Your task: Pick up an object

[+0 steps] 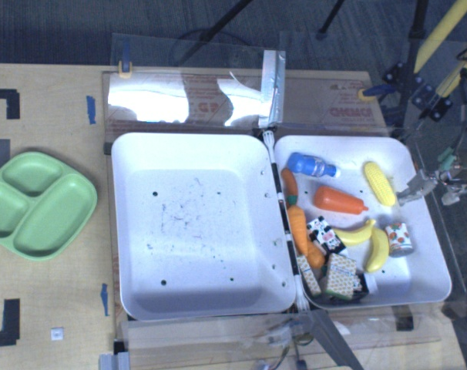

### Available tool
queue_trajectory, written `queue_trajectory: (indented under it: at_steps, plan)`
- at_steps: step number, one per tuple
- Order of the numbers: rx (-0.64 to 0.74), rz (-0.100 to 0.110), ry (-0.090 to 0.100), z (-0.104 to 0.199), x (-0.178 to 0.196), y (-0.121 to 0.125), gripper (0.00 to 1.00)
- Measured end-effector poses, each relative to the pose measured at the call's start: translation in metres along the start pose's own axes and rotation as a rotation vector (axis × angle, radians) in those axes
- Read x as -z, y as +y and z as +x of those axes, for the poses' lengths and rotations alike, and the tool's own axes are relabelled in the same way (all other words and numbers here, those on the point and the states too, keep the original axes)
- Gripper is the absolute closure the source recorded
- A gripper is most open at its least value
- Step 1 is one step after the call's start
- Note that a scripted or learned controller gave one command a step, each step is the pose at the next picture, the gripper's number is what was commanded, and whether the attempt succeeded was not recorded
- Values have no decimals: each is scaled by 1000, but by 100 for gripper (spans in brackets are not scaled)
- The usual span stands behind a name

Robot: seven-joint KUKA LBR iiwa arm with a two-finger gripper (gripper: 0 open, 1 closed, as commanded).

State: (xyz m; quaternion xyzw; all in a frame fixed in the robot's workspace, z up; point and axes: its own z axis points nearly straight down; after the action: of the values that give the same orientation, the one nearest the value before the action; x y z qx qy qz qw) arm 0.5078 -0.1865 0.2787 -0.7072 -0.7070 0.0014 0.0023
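The gripper (pixel 423 186) hangs over the right bin's (pixel 430 280) far side, just right of the yellow corn (pixel 379 183), and whether it is spread or pressed together is too hard to tell. The corn is probably the easiest thing to grab, since it lies closest, with its long side running up and down the picture. Left of the corn are a blue bottle (pixel 314 165) and an orange carrot (pixel 340 200), and below it lie two bananas (pixel 357 233), all in the same bin.
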Motion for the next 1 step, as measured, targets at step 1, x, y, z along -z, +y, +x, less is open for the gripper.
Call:
queue_trajectory:
  at_steps: [1]
  plan:
    - [-370, 0, 0, -27, -58, 39, 0]
